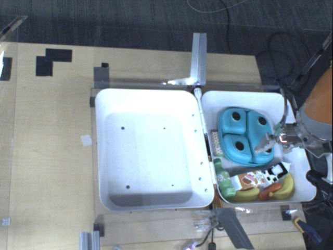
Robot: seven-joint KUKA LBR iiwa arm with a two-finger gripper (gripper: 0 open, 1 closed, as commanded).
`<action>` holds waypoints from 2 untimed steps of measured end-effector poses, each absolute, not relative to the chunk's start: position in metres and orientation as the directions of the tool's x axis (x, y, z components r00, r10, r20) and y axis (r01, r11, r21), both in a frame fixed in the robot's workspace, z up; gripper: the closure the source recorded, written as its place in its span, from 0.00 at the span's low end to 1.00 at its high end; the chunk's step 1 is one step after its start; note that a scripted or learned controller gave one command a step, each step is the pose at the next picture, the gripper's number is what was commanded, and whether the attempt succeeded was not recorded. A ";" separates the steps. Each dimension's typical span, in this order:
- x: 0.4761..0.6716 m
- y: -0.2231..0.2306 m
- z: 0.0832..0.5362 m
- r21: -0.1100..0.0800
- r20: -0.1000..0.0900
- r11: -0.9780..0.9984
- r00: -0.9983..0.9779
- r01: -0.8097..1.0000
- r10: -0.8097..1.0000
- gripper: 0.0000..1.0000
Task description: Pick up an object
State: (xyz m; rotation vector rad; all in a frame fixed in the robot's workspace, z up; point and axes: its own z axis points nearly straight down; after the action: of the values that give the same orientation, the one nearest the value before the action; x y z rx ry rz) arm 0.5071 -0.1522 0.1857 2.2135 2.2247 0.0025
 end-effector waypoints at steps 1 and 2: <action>0.589 -0.177 0.104 0.022 -0.008 0.030 -0.030 0.999 1.000 0.00; 0.597 -0.179 0.160 0.006 -0.001 -0.079 0.079 0.997 0.997 0.00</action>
State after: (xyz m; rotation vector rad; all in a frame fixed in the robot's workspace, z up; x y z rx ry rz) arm 0.5965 -0.1785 0.1602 2.3033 2.1283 0.0051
